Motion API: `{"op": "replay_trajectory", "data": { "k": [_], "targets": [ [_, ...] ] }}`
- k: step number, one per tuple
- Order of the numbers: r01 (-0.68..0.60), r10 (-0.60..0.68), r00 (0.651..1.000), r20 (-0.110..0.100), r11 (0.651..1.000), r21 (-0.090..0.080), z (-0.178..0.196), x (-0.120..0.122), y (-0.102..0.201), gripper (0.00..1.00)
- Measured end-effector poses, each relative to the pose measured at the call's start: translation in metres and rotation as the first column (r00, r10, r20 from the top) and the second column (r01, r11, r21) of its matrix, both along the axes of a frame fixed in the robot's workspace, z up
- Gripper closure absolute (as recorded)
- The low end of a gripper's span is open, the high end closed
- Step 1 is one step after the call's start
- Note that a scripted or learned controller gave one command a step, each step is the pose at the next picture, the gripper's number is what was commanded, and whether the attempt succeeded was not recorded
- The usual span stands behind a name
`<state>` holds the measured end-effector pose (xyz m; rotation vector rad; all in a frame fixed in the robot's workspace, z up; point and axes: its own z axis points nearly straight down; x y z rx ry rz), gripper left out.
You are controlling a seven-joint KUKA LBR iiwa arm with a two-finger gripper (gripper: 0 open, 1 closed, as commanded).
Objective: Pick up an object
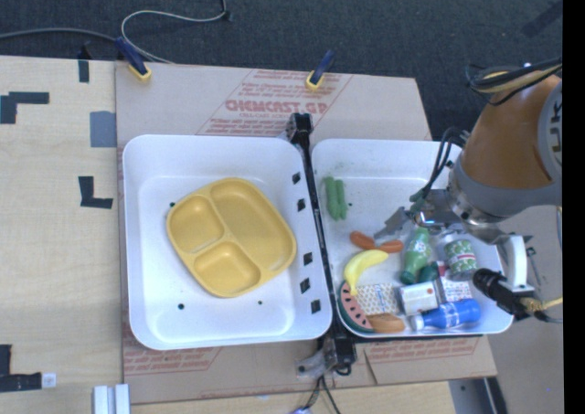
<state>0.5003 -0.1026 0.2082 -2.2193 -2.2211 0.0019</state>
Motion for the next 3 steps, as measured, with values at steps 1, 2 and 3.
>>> {"op": "replay_trajectory", "data": {
  "k": [1,2,3],
  "targets": [
    [0.0,0.0,1.0,0.001,1.0,0.0,-0.117,0.052,-0.017,0.0],
    [0.0,0.0,1.0,0.0,1.0,0.002,-0.109,0.051,-0.016,1.0],
    [-0.001,0.001,1.0,0.001,1.0,0.001,-0.024,-0.008,0.047,1.0]
  ]
}}
